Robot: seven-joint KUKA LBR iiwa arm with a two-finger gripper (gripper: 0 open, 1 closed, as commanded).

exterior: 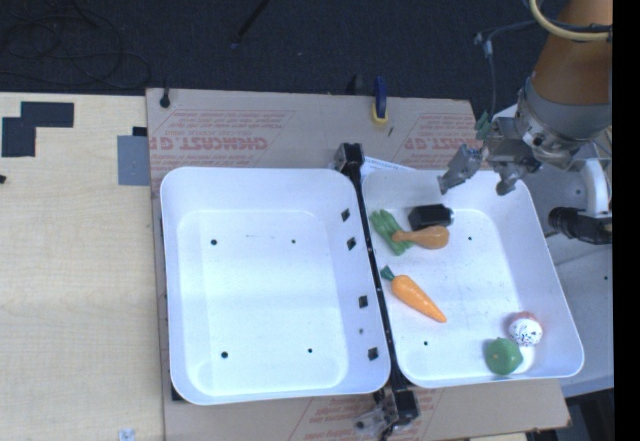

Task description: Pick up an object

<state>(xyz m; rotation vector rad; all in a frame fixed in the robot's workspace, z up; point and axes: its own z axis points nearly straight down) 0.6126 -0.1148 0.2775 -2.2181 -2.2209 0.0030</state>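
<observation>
The right bin serves as the landmark here; the left bin lies just beside it, sharing the central divider. The arm hangs over the right bin's far rim, and its gripper hovers there with the two fingers spread apart and nothing between them.

Inside the right bin, a carrot lies near the divider side at mid-depth, pointing diagonally toward the near corner. Another carrot-like toy with green leaves sits toward the far side, touching a small black block. In the near right corner, a green ball rests against a white speckled ball.

The lone carrot looks like the safest target, since it lies apart from everything else. A good approach would lower the fingers across its narrow width, not along its length, and well off the divider wall. The paired items risk slipping or blocking a finger.
</observation>
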